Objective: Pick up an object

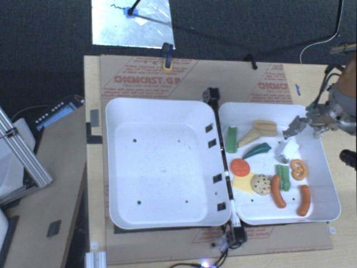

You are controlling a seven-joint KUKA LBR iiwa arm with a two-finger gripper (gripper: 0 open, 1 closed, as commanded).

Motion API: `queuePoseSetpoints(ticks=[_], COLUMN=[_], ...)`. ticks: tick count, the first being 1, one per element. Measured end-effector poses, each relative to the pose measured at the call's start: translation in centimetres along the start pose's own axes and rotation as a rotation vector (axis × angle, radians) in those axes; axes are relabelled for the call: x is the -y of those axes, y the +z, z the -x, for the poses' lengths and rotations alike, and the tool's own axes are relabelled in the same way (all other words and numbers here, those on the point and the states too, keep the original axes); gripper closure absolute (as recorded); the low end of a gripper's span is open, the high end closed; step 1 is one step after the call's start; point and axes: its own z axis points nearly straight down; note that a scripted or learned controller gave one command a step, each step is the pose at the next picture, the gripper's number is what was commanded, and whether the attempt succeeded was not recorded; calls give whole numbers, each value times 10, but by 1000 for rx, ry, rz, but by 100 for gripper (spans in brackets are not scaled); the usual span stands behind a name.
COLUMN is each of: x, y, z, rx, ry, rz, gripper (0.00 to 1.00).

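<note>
two shallow white bins sit side by side on a sheet of printed cardboard (pixel 145 77) laid over the bench. the left bin (pixel 120 116) has only its bare white floor with a few small dark dots.

the right bin (pixel 329 202) holds a scatter of toy food. toward the back lie a tan bread-like piece (pixel 259 132) and, just left of it, a small green block (pixel 231 138). below them lies a dark teal curved piece (pixel 256 149), like a pepper or bean. nearer the divider a round red slice (pixel 240 167) sits partly on a yellow wedge (pixel 241 183), with a speckled cookie (pixel 260 184) touching the wedge's right side. to the right of the cookie are a reddish sausage (pixel 278 193), a green strip (pixel 284 177) standing beside it, a second sausage (pixel 303 200) near the front right, and an orange pretzel (pixel 298 169) above that.

the arm comes in from the right, and its gripper (pixel 295 126) hangs over the back right part of the right bin. one grey finger (pixel 292 128) points down and left toward the bin floor; i cannot tell how far apart the jaws stand, and i see nothing clearly caught in them. a pale, whitish piece (pixel 290 149) lies just below the fingertip, close to it, but whether they touch i cannot say. the pretzel lies a little further toward the front, apart from the gripper.
</note>
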Motion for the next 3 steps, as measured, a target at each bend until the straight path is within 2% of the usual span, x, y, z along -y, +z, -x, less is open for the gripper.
queuePoseSetpoints(ticks=[1,2,3], x=[108,61,62], y=[110,111,99], z=[6,-108,-100], rx=[-5,-4,0], ry=[8,-12,-1], rz=[-16,2,4], gripper=[0,0,100])
